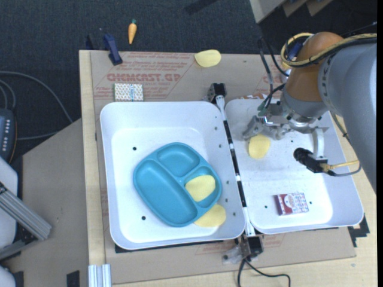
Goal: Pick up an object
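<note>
Here we are over the bench [90, 160], and the grey arm [353, 82] is in from the right, orange band [311, 70] showing above the wrist, with the gripper [266, 129] hanging over the far-left part of the right bin [344, 211]. Just beneath it, on the bin floor close to the left wall, sits a yellow lump [258, 147], and the gripper's metal is right at its top edge. Whether it is open or closed on anything I cannot tell from this angle, and the lump looks to be resting on the bin floor. Toward the near edge of that same bin lies a small red and white packet [291, 203], well apart from the gripper. Over in the left bin [114, 130] there is a blue divided plate [161, 181] lying at a slant, with a yellow piece [201, 187] sitting in its small right-hand compartment. A second yellow piece [210, 217] lies on the bin floor, touching the plate's near-right rim. Out on the bare bench, another yellow lump [207, 58] rests at the far edge, a small patterned sachet [128, 91] lies just beyond the left bin's far wall, and a blue clip [111, 48] sits at the far-left corner. A black clamp [216, 91] sits where the two bins meet at the far side.
</note>
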### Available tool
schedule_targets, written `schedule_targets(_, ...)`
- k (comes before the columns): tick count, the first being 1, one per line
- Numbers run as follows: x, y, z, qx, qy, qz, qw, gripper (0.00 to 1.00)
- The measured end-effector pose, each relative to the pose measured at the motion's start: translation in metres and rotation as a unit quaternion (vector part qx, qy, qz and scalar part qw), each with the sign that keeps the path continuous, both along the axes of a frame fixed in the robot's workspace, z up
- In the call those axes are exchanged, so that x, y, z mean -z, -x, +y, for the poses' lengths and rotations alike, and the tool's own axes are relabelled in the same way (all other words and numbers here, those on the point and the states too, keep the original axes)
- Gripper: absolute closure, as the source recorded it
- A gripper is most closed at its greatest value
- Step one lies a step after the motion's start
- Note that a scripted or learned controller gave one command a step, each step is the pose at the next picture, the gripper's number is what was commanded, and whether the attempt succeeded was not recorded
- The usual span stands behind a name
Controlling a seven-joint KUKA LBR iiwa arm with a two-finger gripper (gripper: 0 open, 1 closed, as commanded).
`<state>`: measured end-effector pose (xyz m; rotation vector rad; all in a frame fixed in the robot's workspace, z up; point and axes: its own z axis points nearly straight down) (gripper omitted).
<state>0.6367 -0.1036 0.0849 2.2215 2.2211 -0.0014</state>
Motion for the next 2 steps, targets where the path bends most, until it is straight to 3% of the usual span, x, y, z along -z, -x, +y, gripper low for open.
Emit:
schedule_targets(1, 0.0, 0.009, 0.0, 0.0, -0.0003, 0.001, 1.0, 0.0)
schedule_targets(2, -0.01, 0.008, 0.001, 0.0, -0.0002, 0.0, 1.0, 1.0)
